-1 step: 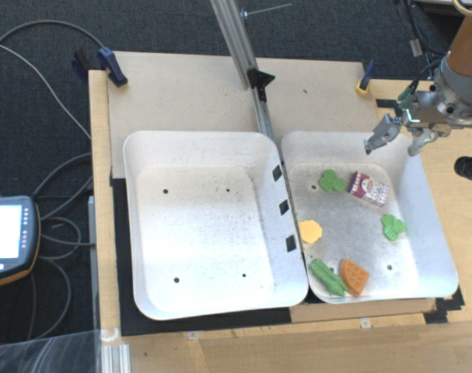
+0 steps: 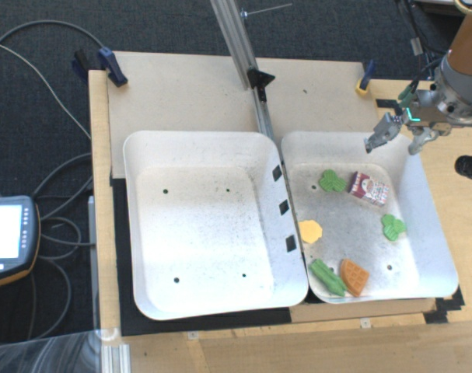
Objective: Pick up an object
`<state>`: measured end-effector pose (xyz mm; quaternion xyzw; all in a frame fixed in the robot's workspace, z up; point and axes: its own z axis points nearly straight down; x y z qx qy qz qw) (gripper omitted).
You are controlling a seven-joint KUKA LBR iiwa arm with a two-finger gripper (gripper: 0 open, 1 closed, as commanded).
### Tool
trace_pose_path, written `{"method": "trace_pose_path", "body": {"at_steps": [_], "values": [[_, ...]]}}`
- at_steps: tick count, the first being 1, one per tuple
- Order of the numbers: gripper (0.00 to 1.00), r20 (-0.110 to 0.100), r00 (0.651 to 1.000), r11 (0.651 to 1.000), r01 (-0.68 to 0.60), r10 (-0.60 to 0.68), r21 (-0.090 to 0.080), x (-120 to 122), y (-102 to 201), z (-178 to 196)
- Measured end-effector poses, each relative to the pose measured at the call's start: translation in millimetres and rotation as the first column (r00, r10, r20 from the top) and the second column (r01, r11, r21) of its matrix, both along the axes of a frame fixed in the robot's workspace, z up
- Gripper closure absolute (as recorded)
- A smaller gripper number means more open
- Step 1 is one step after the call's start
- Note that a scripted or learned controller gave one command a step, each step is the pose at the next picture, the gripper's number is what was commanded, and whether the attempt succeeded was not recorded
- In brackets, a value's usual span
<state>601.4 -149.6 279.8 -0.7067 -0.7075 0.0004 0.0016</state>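
While toys scatter the right bin (image 2: 422, 208), the tool (image 2: 396, 138) hovers open.

A tan worktop (image 2: 181, 92) sits on a dark carpet floor (image 2: 49, 6). A silver metal pole (image 2: 234, 33) leans across the back of it. There is a blue clamp (image 2: 113, 67) at the far left corner and a yellow and blue clamp (image 2: 365, 80) at the far right. Grey cables (image 2: 18, 68) loop over the floor by a small screen (image 2: 8, 235) with an orange edge.
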Motion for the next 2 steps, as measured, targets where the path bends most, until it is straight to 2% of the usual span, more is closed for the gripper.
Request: {"method": "trace_pose_path", "body": {"at_steps": [1,2], "values": [[0.0,-0.003,1.0,1.0,0.001,-0.001,0.0,1,-3,-43],[0.0,-0.005,1.0,1.0,0.0,0.0,0.001,6,2,-104]]}}
